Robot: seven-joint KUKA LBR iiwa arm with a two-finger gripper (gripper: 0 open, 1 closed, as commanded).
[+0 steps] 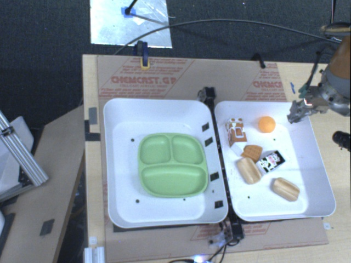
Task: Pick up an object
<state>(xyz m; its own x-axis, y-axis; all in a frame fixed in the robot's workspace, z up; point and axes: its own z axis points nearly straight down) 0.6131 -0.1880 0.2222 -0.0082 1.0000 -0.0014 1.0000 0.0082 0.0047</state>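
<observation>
Item one, nearest the camera: a tan bread roll [286, 188], oblong and rounded, lies toward the near right corner of the right bin [321, 171].

Item two: a second tan roll [248, 170], longer and paler, lies left of the first, tilted, its far end touching or just beside a golden-brown pastry piece [253, 152].

Item three: a small black-and-white patterned packet [271, 160] sits between the two rolls, just right of the longer one, tilted.

Item four: a brown and white box-like toy [236, 130] with a white pattern on top stands near the bin's left wall, beyond the pastry piece.

Item five: an orange ball [266, 124], round, plain and bright, rests in the far half of the right bin, apart from the others. It is the loose thing closest to me.

Item six, left bin [122, 126]: a green divided plate [173, 165] with three compartments, two small at the far side and one long at the near side, lies flat in the middle.

Item seven, myself: my gripper [296, 114] hangs over the far right corner of the right bin, right of the orange ball and apart from it. I touch none of the listed things. Whether my jaws are spread or pressed together I cannot tell; they show as a small dark blur.

Item eight, farthest: a blue and yellow clamp [143, 55] grips the far edge of the bench board [181, 78].
</observation>
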